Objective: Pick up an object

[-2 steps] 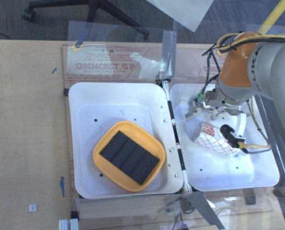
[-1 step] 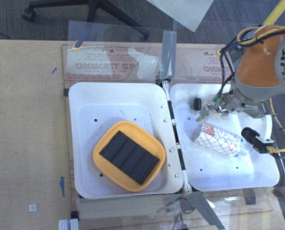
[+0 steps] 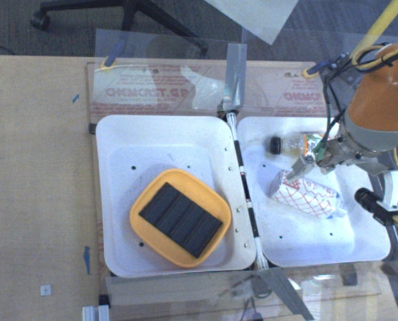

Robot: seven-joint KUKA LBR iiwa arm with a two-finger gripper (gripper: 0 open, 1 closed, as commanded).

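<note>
The camera view looks down on two white bins side by side on a wooden bench (image 3: 38,179). The left bin (image 3: 115,139) holds one thing: a yellow tray (image 3: 145,202) with rounded corners, lying flat and turned at an angle, its middle filled by a dark ribbed panel (image 3: 182,221) in three strips. The right bin (image 3: 306,243) holds two things. One is a clear bottle (image 3: 292,144) with a black cap, lying on its side near the far wall, cap pointing left, with a colourful label at its right end. The other is a crumpled white wrapper (image 3: 309,197) with a red criss-cross print and a touch of blue at its right end, lying flat near the bin's middle. The arm (image 3: 379,105) reaches in from the right, its orange band above the bin's far right corner. The gripper (image 3: 306,168) hangs low between bottle and wrapper, one grey finger (image 3: 297,172) slanting down to the wrapper's upper left edge; whether the fingers are apart or together cannot be told, and nothing is seen between them.
</note>
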